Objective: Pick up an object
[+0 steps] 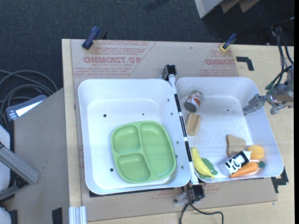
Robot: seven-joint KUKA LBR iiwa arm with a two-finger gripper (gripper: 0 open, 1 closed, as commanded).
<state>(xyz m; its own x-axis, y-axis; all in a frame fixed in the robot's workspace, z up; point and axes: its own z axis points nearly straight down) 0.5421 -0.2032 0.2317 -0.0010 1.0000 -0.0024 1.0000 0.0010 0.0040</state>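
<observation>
Orange carrot, judged light and stiff, is best taken mid-length; gripper state cannot be told.

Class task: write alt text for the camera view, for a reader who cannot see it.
Two white bins sit side by side on a bench: the left bin holds a green divided plate, the right bin a can, banana, carrot, orange and other small items. The end effector hangs over the right bin's far right edge.
</observation>
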